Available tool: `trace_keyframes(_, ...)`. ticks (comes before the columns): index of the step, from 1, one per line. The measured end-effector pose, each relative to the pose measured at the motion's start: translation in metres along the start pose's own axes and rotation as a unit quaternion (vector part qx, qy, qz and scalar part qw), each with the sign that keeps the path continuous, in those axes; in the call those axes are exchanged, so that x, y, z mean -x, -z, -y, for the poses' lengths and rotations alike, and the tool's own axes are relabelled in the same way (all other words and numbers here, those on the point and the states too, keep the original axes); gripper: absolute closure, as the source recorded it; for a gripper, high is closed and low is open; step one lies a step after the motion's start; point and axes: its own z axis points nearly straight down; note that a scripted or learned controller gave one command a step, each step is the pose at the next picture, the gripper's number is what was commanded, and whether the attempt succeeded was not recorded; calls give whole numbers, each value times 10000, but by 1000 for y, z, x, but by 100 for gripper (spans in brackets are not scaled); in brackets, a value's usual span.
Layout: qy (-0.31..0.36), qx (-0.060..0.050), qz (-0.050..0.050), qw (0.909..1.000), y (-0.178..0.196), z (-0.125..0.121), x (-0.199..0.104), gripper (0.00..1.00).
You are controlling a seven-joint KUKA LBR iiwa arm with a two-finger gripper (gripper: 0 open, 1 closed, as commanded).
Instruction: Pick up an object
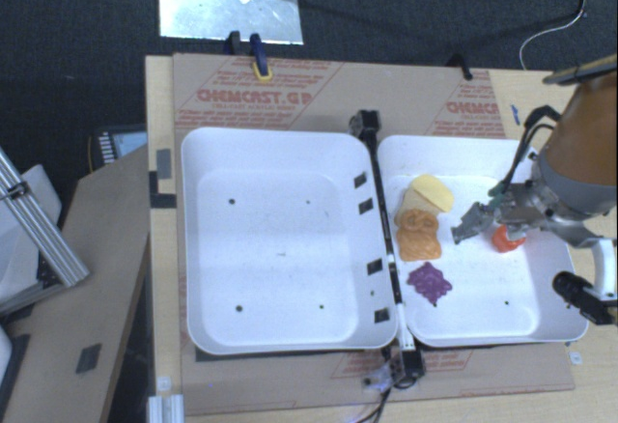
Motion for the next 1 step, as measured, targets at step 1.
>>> trace_keyframes(1, 10, 14, 2, 10000, 11, -1, 0, 100)
